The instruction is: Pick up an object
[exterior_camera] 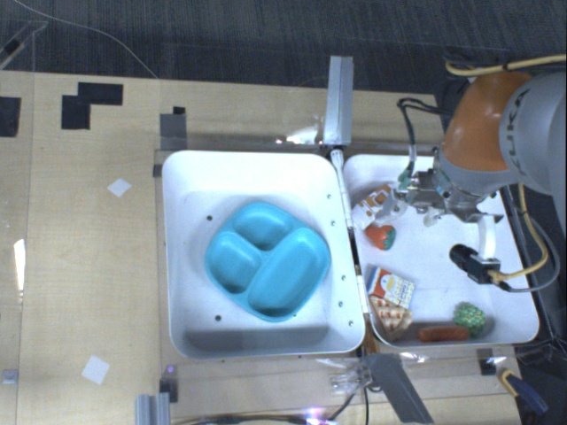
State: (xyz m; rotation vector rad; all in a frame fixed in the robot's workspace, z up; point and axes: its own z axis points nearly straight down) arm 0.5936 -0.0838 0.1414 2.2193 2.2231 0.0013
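My gripper [415, 195] hangs over the back part of the right bin [523, 326], under the arm's orange band. Just left of it lies a small orange-and-white item [376, 199], close to the gripper's tip. A red strawberry-like piece [381, 235] rests a little nearer the front, below and left of the gripper. Along the bin's front lie a waffle packet [391, 295], a brown sausage [442, 333] and a green broccoli-like piece [469, 317]. Nothing shows held in the gripper.
The left bin [182, 237] holds a blue divided plate [267, 258]. A ridge between the two bins [350, 237] runs front to back. A black cable fitting [472, 263] and a looping hose hang from the arm over the right bin's right side.
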